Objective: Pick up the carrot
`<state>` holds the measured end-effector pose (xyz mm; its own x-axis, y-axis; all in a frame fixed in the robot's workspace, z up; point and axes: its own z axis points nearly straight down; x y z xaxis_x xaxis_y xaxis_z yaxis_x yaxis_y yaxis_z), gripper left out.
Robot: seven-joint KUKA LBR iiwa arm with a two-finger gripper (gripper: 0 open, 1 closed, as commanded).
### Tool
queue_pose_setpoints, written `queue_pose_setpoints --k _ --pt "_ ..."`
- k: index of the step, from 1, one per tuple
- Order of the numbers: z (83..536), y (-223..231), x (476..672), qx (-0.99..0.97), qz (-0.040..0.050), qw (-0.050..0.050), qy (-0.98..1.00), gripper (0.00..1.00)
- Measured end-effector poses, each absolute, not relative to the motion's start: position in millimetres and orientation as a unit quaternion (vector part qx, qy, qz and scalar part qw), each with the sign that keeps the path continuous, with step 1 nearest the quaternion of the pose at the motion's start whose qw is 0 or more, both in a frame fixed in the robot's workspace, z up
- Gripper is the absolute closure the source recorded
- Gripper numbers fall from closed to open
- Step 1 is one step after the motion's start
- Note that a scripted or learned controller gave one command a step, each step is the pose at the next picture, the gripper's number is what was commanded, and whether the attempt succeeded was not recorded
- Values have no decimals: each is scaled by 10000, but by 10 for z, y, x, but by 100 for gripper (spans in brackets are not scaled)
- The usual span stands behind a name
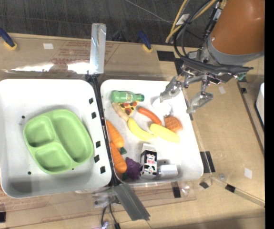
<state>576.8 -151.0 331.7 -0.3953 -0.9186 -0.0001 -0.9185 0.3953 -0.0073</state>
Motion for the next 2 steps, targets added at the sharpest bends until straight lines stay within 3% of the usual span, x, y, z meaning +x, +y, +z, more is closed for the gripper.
queue_pose_setpoints --k 1,2 --pt "1634 -1500 6343 -5870 77 -43 8095 0" --pt "2113 -1634 5596 -4380 -3 4 8990 0"
